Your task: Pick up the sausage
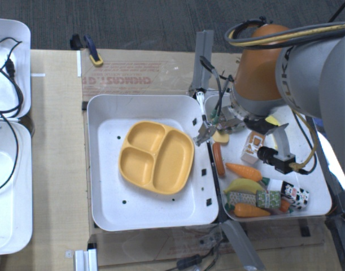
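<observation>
The sausage (218, 158) lies along the right bin's (322, 205) left wall, just below the gripper (208, 133). Lower squarely astride it, clear of the carrot (244, 171); I cannot tell the claw's state

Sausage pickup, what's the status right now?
Tool low at the right bin's left edge. Sausage lying in that bin just below it, not lifted. Carrot and banana close beside the sausage.

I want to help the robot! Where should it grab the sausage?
Probably around the middle of the sausage, coming straight down from above, fingers squeezing its narrow width. It lies flat and long by the right bin's left wall, with a carrot close beside.
</observation>
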Controlling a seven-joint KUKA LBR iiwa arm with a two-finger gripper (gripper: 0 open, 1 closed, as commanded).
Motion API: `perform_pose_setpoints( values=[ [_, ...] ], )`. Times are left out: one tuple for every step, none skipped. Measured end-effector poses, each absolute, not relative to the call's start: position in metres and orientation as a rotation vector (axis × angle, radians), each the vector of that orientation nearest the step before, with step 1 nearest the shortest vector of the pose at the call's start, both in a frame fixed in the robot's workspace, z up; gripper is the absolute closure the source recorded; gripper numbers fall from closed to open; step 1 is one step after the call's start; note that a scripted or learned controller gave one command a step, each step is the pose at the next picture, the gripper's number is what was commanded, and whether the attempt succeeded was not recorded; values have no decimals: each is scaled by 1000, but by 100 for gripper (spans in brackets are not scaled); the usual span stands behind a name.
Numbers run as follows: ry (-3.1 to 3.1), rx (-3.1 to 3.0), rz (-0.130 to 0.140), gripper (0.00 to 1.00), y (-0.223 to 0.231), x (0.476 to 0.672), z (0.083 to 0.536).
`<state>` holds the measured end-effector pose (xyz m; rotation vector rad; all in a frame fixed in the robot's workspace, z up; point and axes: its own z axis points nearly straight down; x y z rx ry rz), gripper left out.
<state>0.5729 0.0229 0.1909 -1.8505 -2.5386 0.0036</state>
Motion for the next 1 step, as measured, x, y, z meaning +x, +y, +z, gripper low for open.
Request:
perform_pose_setpoints(
  values=[
    [-2517, -1878, 5, 0, -33, 549, 191]
  ],
)
